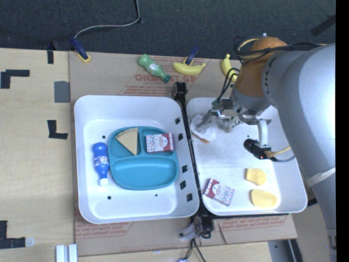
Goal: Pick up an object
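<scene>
My gripper [206,125] hung low over right white bin [283,201], upper-left corner, by pale crumpled object [204,136]. Couldn't tell grip state or contact. Nothing visibly lifted. Judged pick not done: grasp and raise remained.

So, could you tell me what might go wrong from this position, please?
The gripper is low at the right bin's left wall, over a small pale object near the divider; the fingers may strike the wall or only nudge the object into the corner. The object looks flat and soft, so a pinch could slip off. The red-and-white carton and yellow pieces lie well away, so a miss here probably yields nothing.
</scene>
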`<state>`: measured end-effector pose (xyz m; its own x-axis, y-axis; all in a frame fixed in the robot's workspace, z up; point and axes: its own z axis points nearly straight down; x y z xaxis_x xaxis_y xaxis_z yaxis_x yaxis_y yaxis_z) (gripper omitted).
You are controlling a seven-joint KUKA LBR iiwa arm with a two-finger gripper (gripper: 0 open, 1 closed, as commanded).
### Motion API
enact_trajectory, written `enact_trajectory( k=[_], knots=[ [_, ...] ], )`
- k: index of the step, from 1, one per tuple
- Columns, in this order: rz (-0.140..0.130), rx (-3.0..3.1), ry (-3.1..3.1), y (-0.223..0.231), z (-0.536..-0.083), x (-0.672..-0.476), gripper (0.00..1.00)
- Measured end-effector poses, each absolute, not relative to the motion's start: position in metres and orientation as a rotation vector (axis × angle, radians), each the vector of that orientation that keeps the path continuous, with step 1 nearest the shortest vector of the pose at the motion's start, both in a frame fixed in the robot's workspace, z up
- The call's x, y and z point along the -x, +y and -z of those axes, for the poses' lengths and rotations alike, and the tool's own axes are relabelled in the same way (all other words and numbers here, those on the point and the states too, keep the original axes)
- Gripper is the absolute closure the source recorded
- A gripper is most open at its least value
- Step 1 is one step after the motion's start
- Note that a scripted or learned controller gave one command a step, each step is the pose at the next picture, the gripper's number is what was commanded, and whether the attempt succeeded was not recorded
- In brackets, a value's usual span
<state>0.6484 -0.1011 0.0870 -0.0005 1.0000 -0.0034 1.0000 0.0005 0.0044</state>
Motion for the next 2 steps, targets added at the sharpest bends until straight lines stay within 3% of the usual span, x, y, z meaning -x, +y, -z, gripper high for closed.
enact_trajectory(
  k=[1, 2],
  knots=[
    [-0.002, -2.216, 2.219, -0.104, -0.087, -0.641, 0.0],
    [0.02, -2.223, 2.223, -0.102, -0.086, -0.665, 0.0]
  ],
)
